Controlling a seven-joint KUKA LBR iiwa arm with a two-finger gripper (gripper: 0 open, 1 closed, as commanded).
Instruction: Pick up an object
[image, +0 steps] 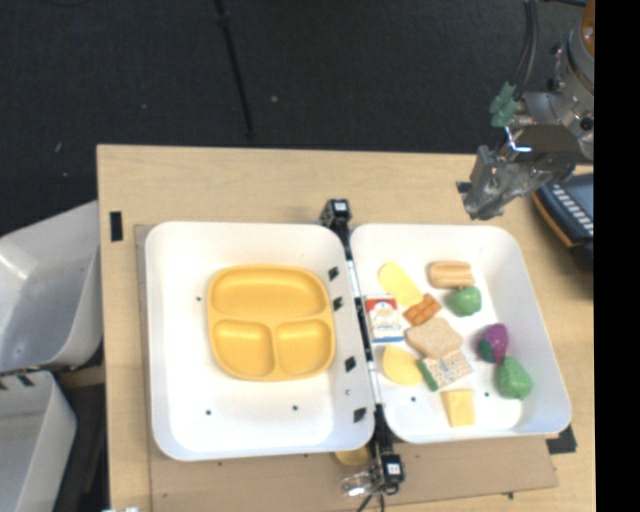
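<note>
The right white bin (520, 262) holds several toy foods: a hot dog bun (449, 273), a green item (464, 299), a purple item (492, 342), another green piece (514, 379), a slice of bread (435, 338), a yellow cheese wedge (459, 407), yellow slices (399, 283), a small red-and-white carton (382, 317) and an orange piece (421, 308). My gripper (489, 198) hangs above the bench just beyond the right bin's far edge, with nothing seen in it.
The left white bin (180, 400) holds a yellow divided tray (270, 322). A dark device (565, 210) lies at the bench's right edge behind the arm. White containers (40, 290) stand off the bench to the left.
</note>
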